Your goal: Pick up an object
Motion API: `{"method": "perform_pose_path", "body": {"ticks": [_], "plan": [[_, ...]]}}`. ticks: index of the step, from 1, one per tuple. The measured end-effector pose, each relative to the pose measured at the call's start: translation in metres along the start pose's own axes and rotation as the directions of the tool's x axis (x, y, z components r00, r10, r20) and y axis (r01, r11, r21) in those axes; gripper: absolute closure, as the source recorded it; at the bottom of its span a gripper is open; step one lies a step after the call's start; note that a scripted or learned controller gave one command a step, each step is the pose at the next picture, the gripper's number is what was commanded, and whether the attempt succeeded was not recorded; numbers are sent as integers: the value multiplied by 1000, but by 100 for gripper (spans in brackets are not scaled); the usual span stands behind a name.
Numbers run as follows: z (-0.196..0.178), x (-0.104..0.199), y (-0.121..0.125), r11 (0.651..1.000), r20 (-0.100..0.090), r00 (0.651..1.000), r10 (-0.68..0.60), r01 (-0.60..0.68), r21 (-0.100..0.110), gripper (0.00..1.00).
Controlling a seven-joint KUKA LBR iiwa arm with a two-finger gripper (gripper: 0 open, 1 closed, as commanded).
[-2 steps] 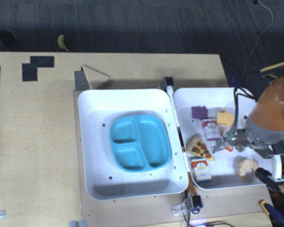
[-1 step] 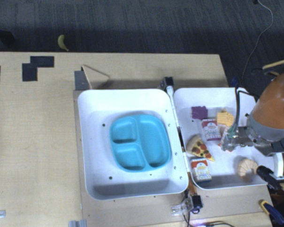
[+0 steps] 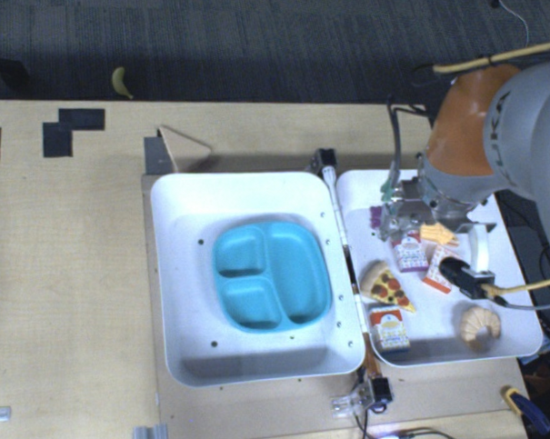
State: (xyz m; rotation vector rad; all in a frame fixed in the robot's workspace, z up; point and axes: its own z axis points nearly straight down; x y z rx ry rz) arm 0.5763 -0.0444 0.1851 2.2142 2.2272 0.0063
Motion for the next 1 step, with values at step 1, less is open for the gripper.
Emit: {"method": "perform_pose_path", "body": {"ticks": [1], "plan": [[0,-1,-1,1000,2,1000,0,0,1,0]]}}
